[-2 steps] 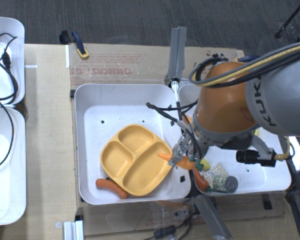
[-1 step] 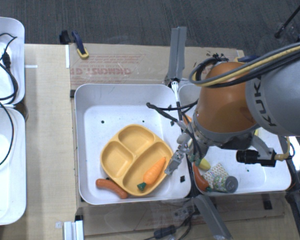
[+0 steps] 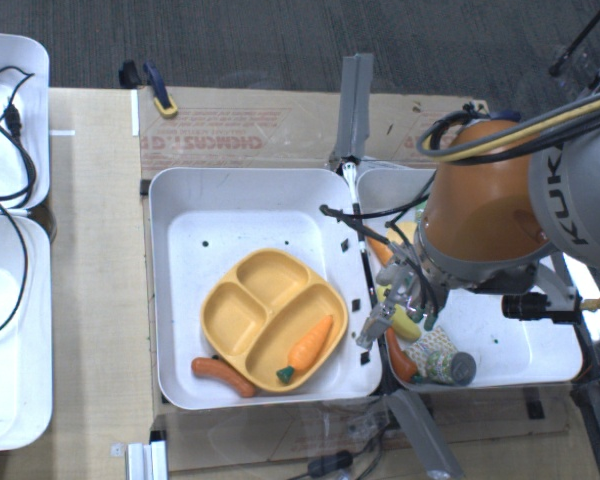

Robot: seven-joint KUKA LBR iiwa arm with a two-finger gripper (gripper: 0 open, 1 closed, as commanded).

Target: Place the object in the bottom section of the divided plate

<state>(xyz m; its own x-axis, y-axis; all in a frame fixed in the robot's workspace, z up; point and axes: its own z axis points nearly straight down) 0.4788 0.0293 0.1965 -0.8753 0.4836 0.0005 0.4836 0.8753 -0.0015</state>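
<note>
While judging from the slanted look down on both bins, count the carrot (image 3: 312, 343) as the task's thing and as already lying in the large lower-right section of the yellow divided plate (image 3: 242, 320), orange body along the section, green tip toward the plate's bottom rim. Cannot tell whether the pincer (image 3: 395, 313) is released or clenched, hanging as it does just right of centre, over the left edge of the right bin (image 3: 540, 358), apart from the plate and with nothing plainly seen in its grasp. Treat the step in hand, then, as a check and a clean parting rather than a fresh reach. Look first at the green tip: near the rim, perhaps touching it, so confirm no overhang before calling the placing good. Lift straight up before any sideways travel, minding the shared wall between the bins and the black cable (image 3: 365, 258) draped along it close to the wrist. Avoid dipping toward the yellow piece (image 3: 408, 326) just under the pincer, or the netted bundle with the grey cap (image 3: 442, 360) at the lower right, both easy to snag or drag. Leave alone the sausage (image 3: 220, 373) on the floor of the left bin (image 3: 160, 288), touching or nearly touching the plate's lower-left edge, since a nudge there could shift the plate and roll the carrot. If going back over the plate, come in high and from the right, never sweeping low across the desk (image 3: 90, 268).
</note>
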